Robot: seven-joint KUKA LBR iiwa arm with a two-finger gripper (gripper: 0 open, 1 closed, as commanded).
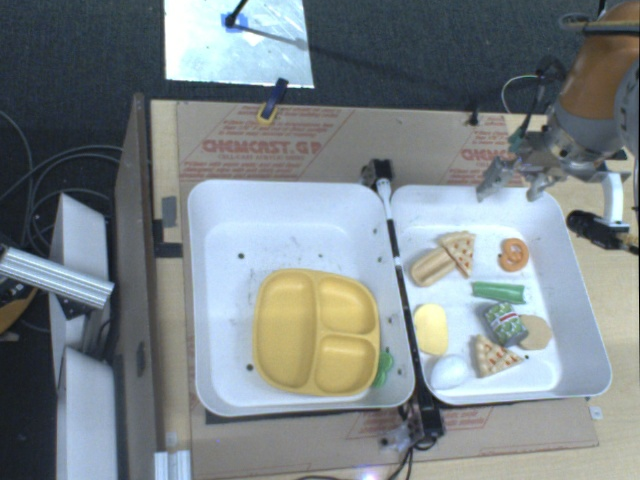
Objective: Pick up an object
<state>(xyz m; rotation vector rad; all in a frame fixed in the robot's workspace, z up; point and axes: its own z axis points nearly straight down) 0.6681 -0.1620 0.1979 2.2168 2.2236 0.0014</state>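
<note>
1. Gripper (516, 180) sits over the far rim of the right bin (580, 298), near its far right corner. Two fingers show spread apart with nothing between them: open and empty.
2. No single target is named; the candidates all lie in the right bin. Near the divider: a tan hot-dog bun (430, 266) touching a pizza slice (460, 251). Toward the right wall: an orange pretzel (514, 255). Below it, a green bean pod (498, 291).
3. Near side of the bin: yellow piece (431, 329), white egg (449, 371), second pizza wedge (494, 356), a green-and-white wrapped item (503, 323) touching a tan cookie (537, 333).
4. Left bin (215, 298) holds a yellow divided plate (316, 330); a green scrap peeks out at its right edge.
5. Handling, judged: these look like toy food pieces, so light, rigid and smooth plastic. Slip is likely on rounded shapes such as the egg.
6. Best hold, judged: the pretzel stands apart from its neighbours and is closest to the gripper; close the fingers across its outer edges. The bean pod is the alternative, pinched across its narrow width.
7. Avoid the bun and pizza pair: touching pieces may shift together.
</note>
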